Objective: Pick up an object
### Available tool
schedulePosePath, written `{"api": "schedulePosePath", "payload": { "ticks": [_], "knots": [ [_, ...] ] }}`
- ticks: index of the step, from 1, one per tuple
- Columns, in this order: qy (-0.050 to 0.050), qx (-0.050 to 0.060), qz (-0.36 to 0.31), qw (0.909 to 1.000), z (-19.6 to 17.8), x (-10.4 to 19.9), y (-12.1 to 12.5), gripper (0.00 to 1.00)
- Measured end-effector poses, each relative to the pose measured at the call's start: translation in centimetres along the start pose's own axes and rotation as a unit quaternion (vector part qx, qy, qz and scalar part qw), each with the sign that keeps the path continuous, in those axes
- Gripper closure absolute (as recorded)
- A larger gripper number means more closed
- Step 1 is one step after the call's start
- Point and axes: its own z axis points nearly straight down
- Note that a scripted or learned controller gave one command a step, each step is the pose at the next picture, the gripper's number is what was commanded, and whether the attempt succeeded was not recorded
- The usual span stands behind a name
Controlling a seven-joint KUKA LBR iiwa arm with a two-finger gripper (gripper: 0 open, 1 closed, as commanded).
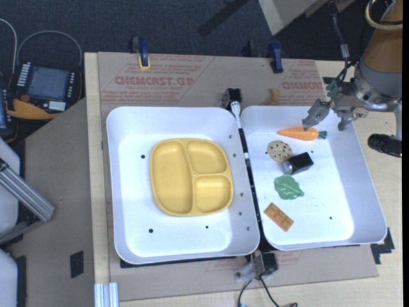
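Bins sit side by side on the bench; the left bin (pixel 121 190) bears a yellow plate (pixel 190 176) with three compartments, smooth and matte, nothing on it; the right bin (pixel 358 197) holds the loose things: an orange carrot (pixel 298 133), tapered with a green tip; a round speckled cookie (pixel 278 149); a short dark cylinder (pixel 298 164) with a pale end, touching the cookie's lower edge; a crumpled green leaf (pixel 288 187); a flat brown biscuit (pixel 278 217) with a ridged face. The claw (pixel 330 116) hangs over the far right part of the right bin, just beside the carrot's thick end; its two fingers look spread apart with nothing between them, one finger (pixel 315 115) slanting down toward the carrot. By my reading the pick has hardly begun: every object lies flat on the bin floor; still to come are the descent, the closing and the lift; the carrot looks the nearest candidate, smooth and rounded, so it may roll.
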Motion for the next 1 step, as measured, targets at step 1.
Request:
{"api": "schedulePosePath", "payload": {
  "ticks": [1],
  "knots": [
    [-0.001, -0.007, -0.001, 1.0, -0.88, 0.05, 0.27, 0.0]
  ]
}}
